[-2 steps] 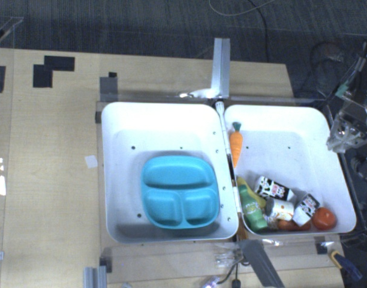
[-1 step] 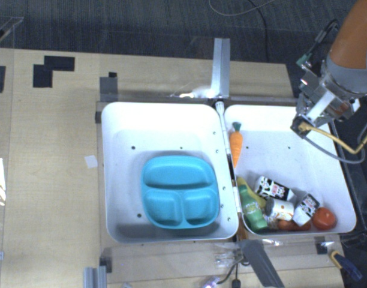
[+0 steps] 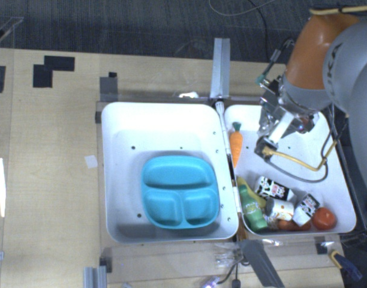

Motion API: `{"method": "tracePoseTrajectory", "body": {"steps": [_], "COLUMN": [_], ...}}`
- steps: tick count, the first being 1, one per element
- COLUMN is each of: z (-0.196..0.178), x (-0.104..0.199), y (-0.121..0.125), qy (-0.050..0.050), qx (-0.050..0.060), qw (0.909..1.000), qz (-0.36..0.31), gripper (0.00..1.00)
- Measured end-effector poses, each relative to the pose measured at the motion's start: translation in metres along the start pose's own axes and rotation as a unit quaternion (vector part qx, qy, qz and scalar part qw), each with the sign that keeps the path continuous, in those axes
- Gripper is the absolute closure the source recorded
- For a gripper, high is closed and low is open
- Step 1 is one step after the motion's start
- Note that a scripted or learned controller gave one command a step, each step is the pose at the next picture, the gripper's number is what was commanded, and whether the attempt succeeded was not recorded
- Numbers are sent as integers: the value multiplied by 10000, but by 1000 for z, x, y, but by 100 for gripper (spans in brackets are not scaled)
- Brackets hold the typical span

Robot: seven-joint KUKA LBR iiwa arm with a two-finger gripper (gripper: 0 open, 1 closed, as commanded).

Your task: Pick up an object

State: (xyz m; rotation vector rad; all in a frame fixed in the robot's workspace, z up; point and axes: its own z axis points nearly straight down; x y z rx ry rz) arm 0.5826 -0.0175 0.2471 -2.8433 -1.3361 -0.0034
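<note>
Here's the arm (image 3: 327, 59), reaching in from the right, with the gripper (image 3: 267, 125) over the far part of the right bin (image 3: 336, 179). Released or clenched? From this angle I can't tell.

Just left of the gripper, a carrot (image 3: 235, 147) lies along the bin's left wall, green end pointing away from us. It's near the gripper, but the two are apart.

Everything else is crowded along the near edge of that bin. There's a green bottle (image 3: 251, 206) in the near left corner and a black-and-white carton (image 3: 272, 189) just beside it. A white cup (image 3: 281, 209) is pressed in next to them, then comes a second black-and-white packet (image 3: 307, 204), and a tomato (image 3: 324, 218) sits at the right end. The whole cluster is well apart from the gripper.

Over in the left bin (image 3: 120, 161), a blue tray (image 3: 180, 191) with three compartments lies flat toward the near right corner. Both bins sit side by side on the table (image 3: 45, 161).
</note>
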Motion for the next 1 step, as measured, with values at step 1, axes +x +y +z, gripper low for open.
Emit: {"method": "tracePoseTrajectory", "body": {"steps": [1], "z": [22], "x": [96], "y": [2], "qy": [3], "qx": [-4], "qw": [9942], "qz": [-1077], "gripper": [100]}}
